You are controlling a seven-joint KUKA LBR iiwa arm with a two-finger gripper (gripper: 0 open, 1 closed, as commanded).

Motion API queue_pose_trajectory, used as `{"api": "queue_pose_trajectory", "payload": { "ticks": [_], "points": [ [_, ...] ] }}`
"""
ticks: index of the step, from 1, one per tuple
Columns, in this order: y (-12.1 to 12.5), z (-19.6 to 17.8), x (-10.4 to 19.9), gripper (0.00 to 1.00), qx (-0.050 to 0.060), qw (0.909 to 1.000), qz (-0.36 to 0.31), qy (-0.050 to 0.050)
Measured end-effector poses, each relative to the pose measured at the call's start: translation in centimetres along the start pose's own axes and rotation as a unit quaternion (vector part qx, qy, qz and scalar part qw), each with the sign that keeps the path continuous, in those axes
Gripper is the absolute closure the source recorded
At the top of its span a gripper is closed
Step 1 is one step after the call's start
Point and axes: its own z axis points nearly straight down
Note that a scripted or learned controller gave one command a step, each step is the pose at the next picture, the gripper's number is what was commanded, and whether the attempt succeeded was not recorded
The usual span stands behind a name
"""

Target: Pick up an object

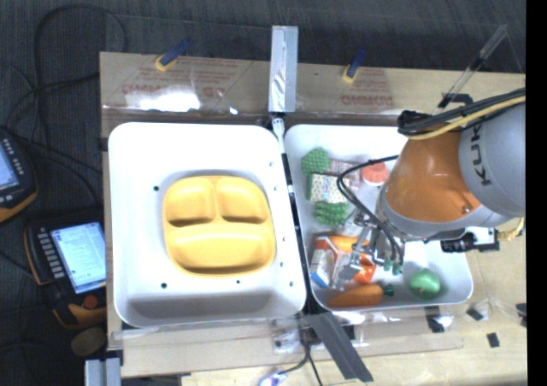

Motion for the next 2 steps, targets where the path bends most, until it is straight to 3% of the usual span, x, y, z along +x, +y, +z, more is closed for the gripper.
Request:
{"api": "queue_pose_trajectory", "payload": {
  "ticks": [1, 2],
  "points": [
    [0.1, 0.1, -0.5, 0.00, 0.002, 0.9999, -0.015, 0.004],
    [3.9, -0.6, -11.4, 0.00, 0.003, 0.9975, -0.071, 0.007]
  ]
}}
